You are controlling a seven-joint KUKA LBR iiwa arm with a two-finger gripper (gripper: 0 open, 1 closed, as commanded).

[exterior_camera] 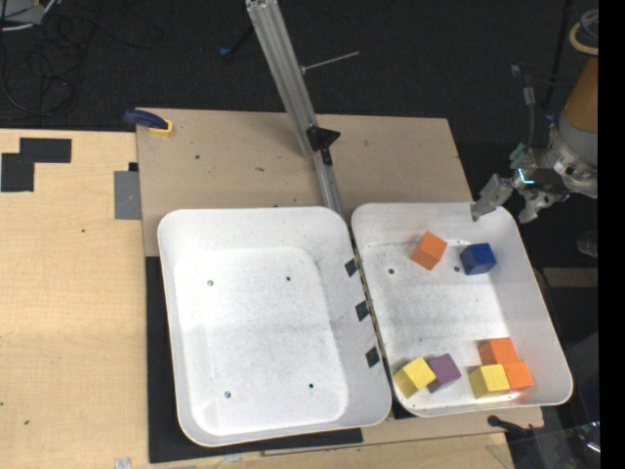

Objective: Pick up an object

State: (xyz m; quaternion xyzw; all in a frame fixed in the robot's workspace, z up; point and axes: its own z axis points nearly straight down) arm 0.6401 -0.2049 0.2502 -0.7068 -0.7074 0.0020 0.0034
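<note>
The right bin (532, 281) holds several small blocks. An orange block (428, 250) and a blue block (478, 258) lie near its far edge. At its near end sit a yellow block (415, 374), a purple block (444, 369), another yellow block (487, 380) and two orange blocks (506, 362). My gripper (512, 196) hangs open above the bin's far right corner, up and to the right of the blue block, with nothing between its fingers.
The left bin (176, 262) lies beside the right one, with black clips (361, 310) along the shared edge. A slanted aluminium rail (290, 84) rises behind the bins. A blue-and-yellow clamp (148, 120) sits at the bench's far left corner.
</note>
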